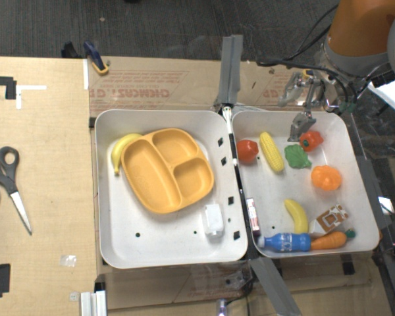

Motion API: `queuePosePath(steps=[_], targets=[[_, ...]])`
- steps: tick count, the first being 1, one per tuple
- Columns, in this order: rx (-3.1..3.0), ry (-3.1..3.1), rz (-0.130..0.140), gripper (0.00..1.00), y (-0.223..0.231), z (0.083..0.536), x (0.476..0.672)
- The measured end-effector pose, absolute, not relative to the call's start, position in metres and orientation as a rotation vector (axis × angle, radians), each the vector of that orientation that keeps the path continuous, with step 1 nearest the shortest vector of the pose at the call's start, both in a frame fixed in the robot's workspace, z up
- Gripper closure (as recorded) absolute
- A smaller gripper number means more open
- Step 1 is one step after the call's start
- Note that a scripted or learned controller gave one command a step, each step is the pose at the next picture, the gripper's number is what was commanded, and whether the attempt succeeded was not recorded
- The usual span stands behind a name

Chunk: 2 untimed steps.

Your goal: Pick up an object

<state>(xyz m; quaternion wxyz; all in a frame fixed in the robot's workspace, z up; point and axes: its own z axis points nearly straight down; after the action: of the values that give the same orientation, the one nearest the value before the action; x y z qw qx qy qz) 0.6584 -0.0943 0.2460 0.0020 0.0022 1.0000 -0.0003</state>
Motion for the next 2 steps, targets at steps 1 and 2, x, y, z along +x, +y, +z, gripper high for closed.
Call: queuePosePath(steps=[1, 2], targets=[[0.019, 3.138, -0.001, 0.00, -0.092, 0.130, 0.652], [0.195, 3.130, 0.000, 0.00, -0.098, 0.094, 0.638]])
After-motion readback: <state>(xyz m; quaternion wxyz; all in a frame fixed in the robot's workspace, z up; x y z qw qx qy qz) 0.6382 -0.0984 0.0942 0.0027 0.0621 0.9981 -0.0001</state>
